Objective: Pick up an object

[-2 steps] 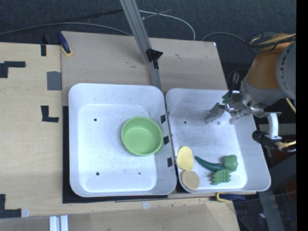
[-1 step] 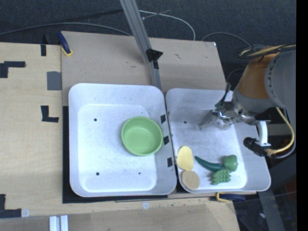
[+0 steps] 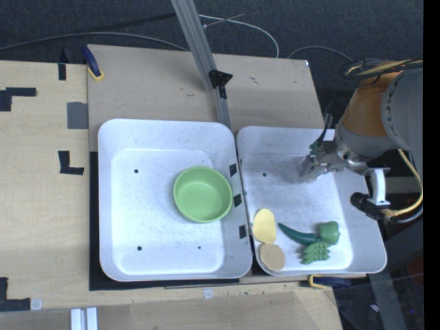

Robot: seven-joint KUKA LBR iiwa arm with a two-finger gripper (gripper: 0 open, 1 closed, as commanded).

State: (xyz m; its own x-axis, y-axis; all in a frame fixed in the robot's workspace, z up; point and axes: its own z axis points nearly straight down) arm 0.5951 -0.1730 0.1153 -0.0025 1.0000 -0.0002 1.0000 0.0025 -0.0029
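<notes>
My gripper (image 3: 311, 170) hangs over the upper right part of the right bin (image 3: 289, 143), with its fingers pointing left and down and nothing visible between them. Below it, along the bin's near side, lie a yellow lemon-like piece (image 3: 265, 225), a tan round piece (image 3: 272, 256), a dark green pepper-like piece (image 3: 297, 234), a green round piece (image 3: 329, 232) and a light green bumpy piece (image 3: 316, 252). The gripper is well apart from all of them.
The left bin (image 3: 124, 150) holds a green bowl (image 3: 202, 194) near its right wall. A grey pole (image 3: 196, 36) slants down from the top to the gap between the bins. Cables run across the dark floor at the back.
</notes>
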